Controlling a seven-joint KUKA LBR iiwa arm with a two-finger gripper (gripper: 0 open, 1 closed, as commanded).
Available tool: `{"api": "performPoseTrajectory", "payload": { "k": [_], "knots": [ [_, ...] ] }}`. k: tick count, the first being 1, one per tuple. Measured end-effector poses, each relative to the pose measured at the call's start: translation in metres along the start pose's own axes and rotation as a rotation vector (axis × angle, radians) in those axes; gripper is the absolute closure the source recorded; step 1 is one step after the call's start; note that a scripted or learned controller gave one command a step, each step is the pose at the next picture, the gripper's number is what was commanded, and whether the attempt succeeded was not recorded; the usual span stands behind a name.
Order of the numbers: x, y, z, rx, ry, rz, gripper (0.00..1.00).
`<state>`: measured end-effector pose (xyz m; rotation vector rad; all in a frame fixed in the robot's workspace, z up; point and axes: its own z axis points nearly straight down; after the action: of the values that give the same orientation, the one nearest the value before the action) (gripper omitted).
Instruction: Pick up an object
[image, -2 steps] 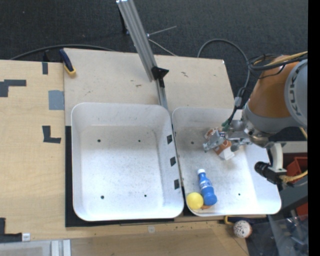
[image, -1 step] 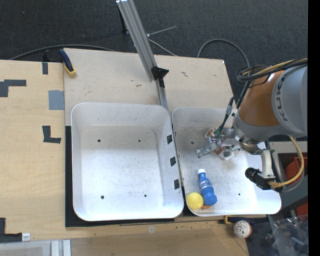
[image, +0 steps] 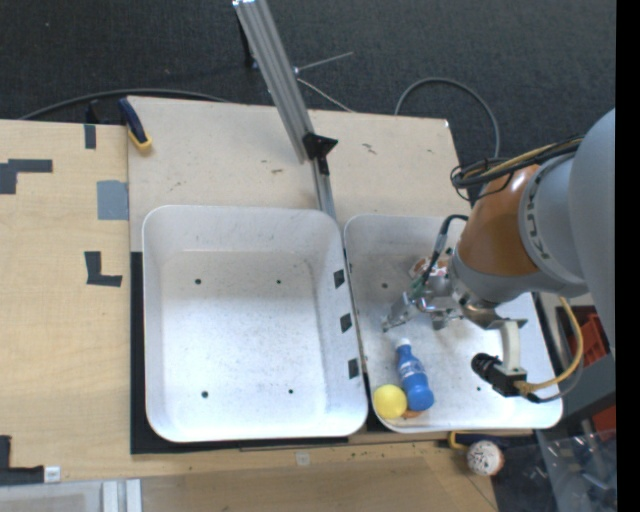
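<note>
The gripper (image: 402, 312) hung low in the right bin (image: 375, 250), its grip state unclear, just beyond the blue bottle (image: 411, 376) and yellow ball (image: 389, 401).

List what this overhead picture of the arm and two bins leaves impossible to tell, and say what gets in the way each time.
- Gripper fingers: too small and blurred in the camera view to tell open from shut.
- Right bin: its far right part is hidden under the arm.
- Small object by the wrist: partly covered by the arm, too small to identify.
- Blue bottle and yellow ball: whether they touch is unclear.
</note>
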<state>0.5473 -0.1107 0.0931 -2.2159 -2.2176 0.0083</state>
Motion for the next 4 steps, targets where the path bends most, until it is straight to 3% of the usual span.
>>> {"api": "performPoseTrajectory", "payload": {
  "k": [1, 4],
  "knots": [
    [0.001, 0.001, -0.013, -0.004, 0.000, -0.001, 1.00],
    [0.006, 0.012, -0.156, -0.012, -0.001, -0.001, 1.00]
  ]
}}
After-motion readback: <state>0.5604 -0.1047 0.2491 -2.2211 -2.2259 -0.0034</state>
